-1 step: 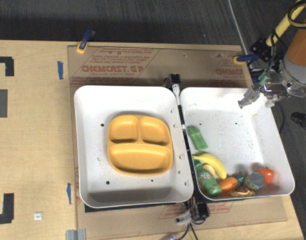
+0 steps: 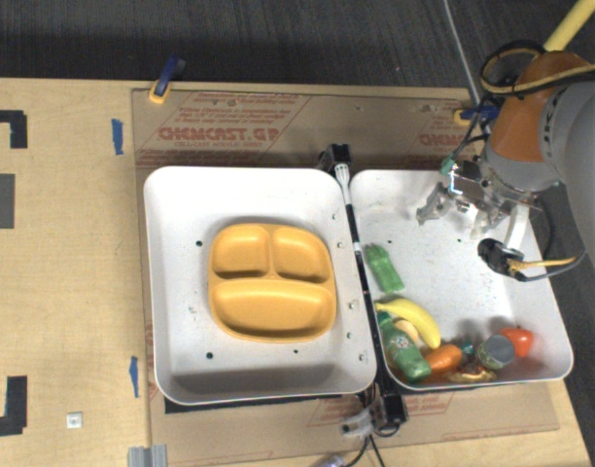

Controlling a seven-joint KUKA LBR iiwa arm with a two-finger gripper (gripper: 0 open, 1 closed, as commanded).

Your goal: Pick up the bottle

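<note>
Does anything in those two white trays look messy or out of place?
Mostly tidy. The odd bit: the toy food is heaped in the right bin's near corner, pieces overlapping. The yellow divided plate sits flat in the left bin.

Grey arm with orange band (image 2: 560, 115) cut off by right edge. Green plastic bottle (image 2: 406, 358) partly hidden under yellow banana (image 2: 414, 319) in the right white bin (image 2: 545, 305); its cap end can't be made out. Small items in that bin's near corner (image 2: 477, 358) overlap, too small to identify.

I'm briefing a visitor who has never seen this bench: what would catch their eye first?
The yellow divided tray lying in the left bin. Next, the bright heap in the right bin's near corner: a banana, a green bottle, a tomato. The gripper hangs over that bin's far end.
</note>
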